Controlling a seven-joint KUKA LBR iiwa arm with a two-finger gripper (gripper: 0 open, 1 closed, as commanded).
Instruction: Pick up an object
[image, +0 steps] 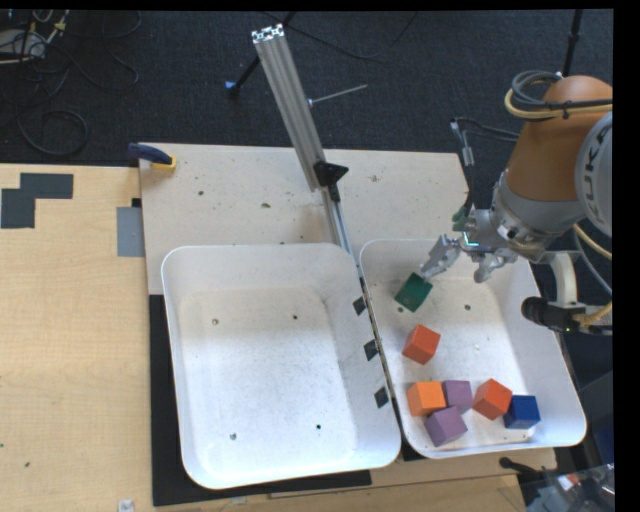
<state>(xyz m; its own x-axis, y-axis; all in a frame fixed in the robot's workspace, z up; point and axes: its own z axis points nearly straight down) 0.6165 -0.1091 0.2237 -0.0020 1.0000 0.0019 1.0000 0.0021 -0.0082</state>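
Left bin (200, 300): white, shallow, flecked with dark specks. A slanted metal rail (295, 110) runs from the top of the view down to the divider between the bins, ending near the right bin's upper left corner, so I keep clear of it on that side.

Right bin (560, 395): all the blocks sit here. Green block (413, 292) is at the upper left, tilted on an edge, just below and left of my jaws (462, 258). It looks small, rigid and light, probably painted wood or foam, with flat faces that are not slippery. The tilt is the problem: I would take it across two opposite flat faces, not corner to corner, or it may squirt out.

My jaws look spread, one finger (440, 258) slanting toward the green block and the other on the far side. Nothing sits between them. I can't tell whether the near finger touches the block.

Below it, an orange block (421, 343) stands alone, an easy alternative with room all round. Along the bottom is a cluster: another orange block (427, 397), two purple blocks (452, 410) touching, a red-orange block (491, 398), and a blue block (522, 411) against the bin's lower wall. These are crowded, with little finger room between them.

The bin's left wall is near the green block, which limits the approach from that side.
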